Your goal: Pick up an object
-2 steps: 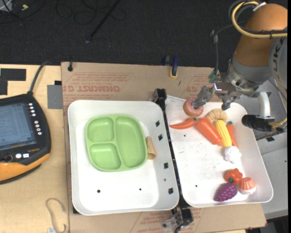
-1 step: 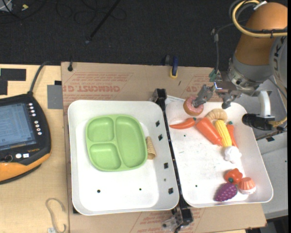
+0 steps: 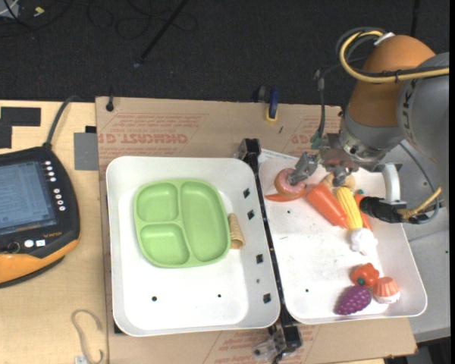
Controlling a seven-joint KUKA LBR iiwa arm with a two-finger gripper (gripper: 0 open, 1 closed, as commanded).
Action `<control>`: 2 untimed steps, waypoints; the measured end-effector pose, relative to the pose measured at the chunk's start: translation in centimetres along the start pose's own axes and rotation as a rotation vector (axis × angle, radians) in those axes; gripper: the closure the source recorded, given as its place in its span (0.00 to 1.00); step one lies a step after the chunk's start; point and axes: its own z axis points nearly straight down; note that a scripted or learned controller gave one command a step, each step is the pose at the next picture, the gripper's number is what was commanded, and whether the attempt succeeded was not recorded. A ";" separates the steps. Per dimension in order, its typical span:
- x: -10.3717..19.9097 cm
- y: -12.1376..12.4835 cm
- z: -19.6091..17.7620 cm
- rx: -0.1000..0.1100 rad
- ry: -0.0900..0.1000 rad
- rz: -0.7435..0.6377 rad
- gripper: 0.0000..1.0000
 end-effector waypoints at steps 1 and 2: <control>0.4 1.0 5.4 -0.002 0.000 -0.004 0.00; -0.2 1.3 9.9 -0.013 -0.016 0.002 0.00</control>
